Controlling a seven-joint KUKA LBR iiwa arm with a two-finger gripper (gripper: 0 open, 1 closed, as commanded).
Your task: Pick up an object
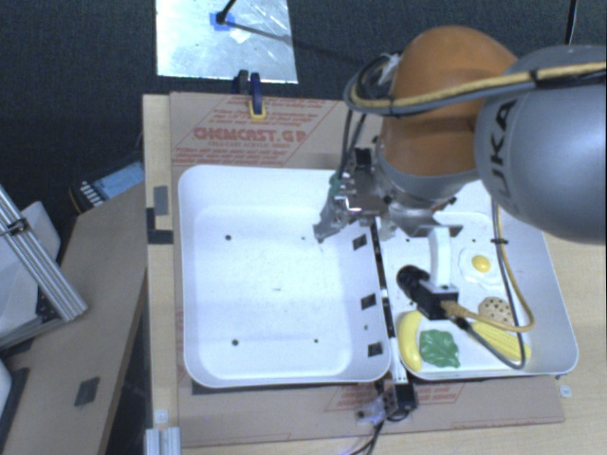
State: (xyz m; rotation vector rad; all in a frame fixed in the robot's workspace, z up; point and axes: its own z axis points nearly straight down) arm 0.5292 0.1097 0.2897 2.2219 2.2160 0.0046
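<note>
My gripper (334, 218) hangs over the far right part of the left bin (256, 301), close to the divider between the two bins. The orange-banded wrist above covers much of it, and I see nothing in it. In the near part of the right bin (558, 341) lie a yellow banana (408, 341), a green leafy piece (439, 348), a second yellow piece (500, 337), a speckled cookie (493, 308) and a fried egg (479, 264). The arm hides the far part of the right bin.
Both bins rest on a cardboard sheet (256, 133) held by a blue and yellow clamp (253, 93) at the far edge. A foil sheet (226, 27) lies behind it. An aluminium rail (38, 265) stands at the left.
</note>
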